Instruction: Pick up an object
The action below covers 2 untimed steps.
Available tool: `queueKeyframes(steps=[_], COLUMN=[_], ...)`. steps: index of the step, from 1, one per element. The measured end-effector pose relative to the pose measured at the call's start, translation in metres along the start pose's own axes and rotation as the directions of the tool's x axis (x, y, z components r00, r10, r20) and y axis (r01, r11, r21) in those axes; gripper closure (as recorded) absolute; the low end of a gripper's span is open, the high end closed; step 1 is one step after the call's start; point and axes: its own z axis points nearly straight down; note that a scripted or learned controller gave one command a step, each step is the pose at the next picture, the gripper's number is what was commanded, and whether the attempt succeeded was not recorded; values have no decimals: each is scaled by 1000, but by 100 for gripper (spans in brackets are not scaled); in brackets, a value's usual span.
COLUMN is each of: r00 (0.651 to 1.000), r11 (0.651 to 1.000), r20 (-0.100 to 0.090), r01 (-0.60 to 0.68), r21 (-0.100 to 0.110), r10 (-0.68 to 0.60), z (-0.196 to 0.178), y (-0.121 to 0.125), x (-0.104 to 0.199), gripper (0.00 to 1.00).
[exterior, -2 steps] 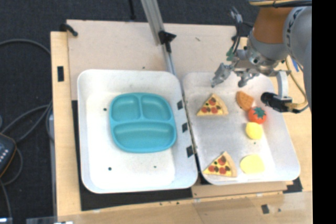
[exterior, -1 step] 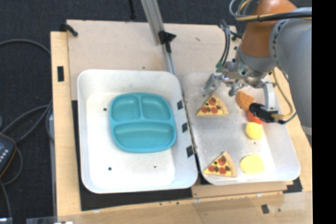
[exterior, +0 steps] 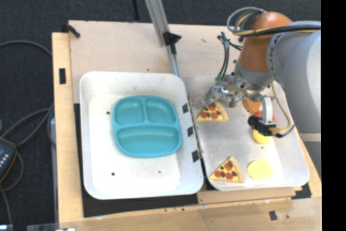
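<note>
Reaching in from the right, the grey arm (exterior: pixel 294 78) with its orange band is hanging over the far end of the right-hand bin (exterior: pixel 238 132), and its gripper (exterior: pixel 220 96) is sitting low just above the bin floor. Whether that gripper is spread or closed cannot be told, since the metal parts are blurring together there. A pizza slice (exterior: pixel 212 112) is lying directly beneath and just in front of the gripper, near the bin's left wall, and nothing is showing it lifted off the floor. A second pizza slice (exterior: pixel 227 170) is resting at the near end of the same bin, with a flat yellow disc (exterior: pixel 260 169) just beside it on the right. A small yellow piece (exterior: pixel 261 137) is lying near the right wall, partly under a dark cable from the arm. In the left-hand bin (exterior: pixel 97 170) a teal divided plate (exterior: pixel 146 126) is lying flat near the middle. A slanted metal post (exterior: pixel 153 0) is rising from the bench (exterior: pixel 108 46) behind the two bins.
</note>
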Motion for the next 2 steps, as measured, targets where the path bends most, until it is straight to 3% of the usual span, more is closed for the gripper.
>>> queueKeyframes(steps=[1,2], r00=[1000,1000], r11=[1000,1000], r20=[0,-1], r01=[-1,2], r21=[-7,-9], r10=[1,-2], z=[-15,-62], y=[2,8], x=[-1,3], gripper=[100,100])
